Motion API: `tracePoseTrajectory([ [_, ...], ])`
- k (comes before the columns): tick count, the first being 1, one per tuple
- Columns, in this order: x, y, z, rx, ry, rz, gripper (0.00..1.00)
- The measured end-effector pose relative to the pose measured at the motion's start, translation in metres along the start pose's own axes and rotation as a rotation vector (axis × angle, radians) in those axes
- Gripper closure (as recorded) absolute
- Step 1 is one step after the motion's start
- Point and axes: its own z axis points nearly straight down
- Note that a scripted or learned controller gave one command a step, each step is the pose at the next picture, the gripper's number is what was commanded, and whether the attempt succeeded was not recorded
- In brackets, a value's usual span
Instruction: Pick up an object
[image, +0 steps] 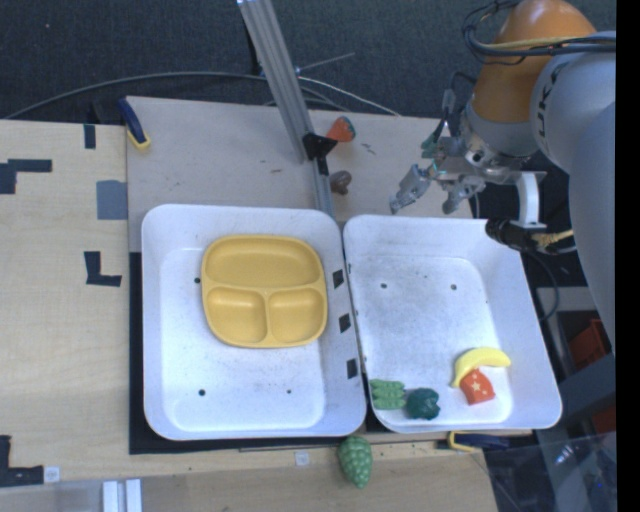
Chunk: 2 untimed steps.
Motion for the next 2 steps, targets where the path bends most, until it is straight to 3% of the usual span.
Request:
tracePoseTrajectory([
  [1,0.000,0.000,0.000,0.000,-0.001,0.000,0.00],
  [2,-0.008,0.004,0.051,0.005,-0.001,0.002,0.00],
])
